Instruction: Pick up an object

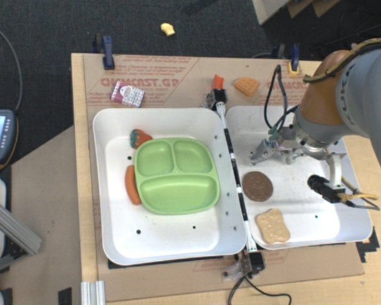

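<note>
A brown round cookie [258, 186] is seen in the right bin [317, 224], touching nothing. The gripper [274, 149] is poised just above and right of the cookie; its state cannot be told. A pale bread slice [272, 226] lies just below the cookie. A green divided plate [176, 175] is set left of the cookie, in the left bin [114, 189].
</note>
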Robot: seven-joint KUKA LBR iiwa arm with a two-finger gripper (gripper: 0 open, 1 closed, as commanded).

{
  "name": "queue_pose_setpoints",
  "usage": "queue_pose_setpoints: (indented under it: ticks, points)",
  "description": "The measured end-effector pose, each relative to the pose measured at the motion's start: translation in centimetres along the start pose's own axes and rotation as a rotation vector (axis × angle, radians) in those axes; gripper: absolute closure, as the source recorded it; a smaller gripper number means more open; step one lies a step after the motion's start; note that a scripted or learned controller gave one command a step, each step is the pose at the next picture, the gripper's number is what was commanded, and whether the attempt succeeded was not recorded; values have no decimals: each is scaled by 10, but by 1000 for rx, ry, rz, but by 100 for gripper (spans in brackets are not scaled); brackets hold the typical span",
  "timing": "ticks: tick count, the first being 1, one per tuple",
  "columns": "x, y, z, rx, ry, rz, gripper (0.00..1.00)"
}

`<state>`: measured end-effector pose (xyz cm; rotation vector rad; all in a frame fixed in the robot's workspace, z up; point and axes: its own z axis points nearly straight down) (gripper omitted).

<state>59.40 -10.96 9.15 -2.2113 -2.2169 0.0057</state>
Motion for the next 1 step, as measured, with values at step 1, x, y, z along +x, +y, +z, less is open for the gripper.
queue_pose_setpoints:
  ticks: [1]
  points:
    - [-7,76,-9,-19,-7,-1,0]
